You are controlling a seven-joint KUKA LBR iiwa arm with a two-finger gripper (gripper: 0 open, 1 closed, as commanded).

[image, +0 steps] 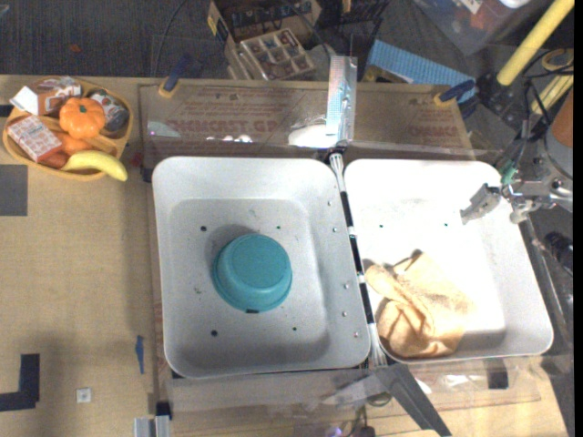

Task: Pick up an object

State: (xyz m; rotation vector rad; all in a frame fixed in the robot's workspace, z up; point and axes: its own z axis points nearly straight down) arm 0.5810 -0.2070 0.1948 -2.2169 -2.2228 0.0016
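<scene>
A teal bowl (254, 272) lies upside down in the middle of the left bin (182, 189). A crumpled tan cloth (419, 308) sits at the front of the right bin (410, 189), close to the divider. My gripper (499, 209) hangs over the right bin's far right side, above and to the right of the cloth and well apart from it. Its fingers (477, 206) are spread open with nothing between them.
A basket (23, 148) holding a banana, an orange pumpkin and small boxes stands at the far left of the bench. Cardboard (228, 116) and a shiny upright strip (342, 98) line the back of the bins. Boxes and cables clutter the floor beyond.
</scene>
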